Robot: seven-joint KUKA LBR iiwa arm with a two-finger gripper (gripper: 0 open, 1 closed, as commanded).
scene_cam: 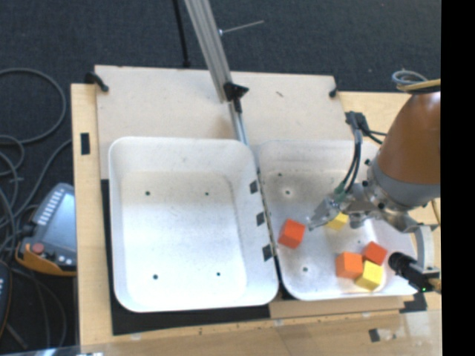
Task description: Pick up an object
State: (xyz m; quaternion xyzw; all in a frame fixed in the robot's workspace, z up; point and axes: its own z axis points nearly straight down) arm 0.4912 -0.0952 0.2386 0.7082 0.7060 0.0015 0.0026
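Yellow block (338, 222) partly hidden under gripper (332, 215) — arm (412, 150) cut off at right edge.
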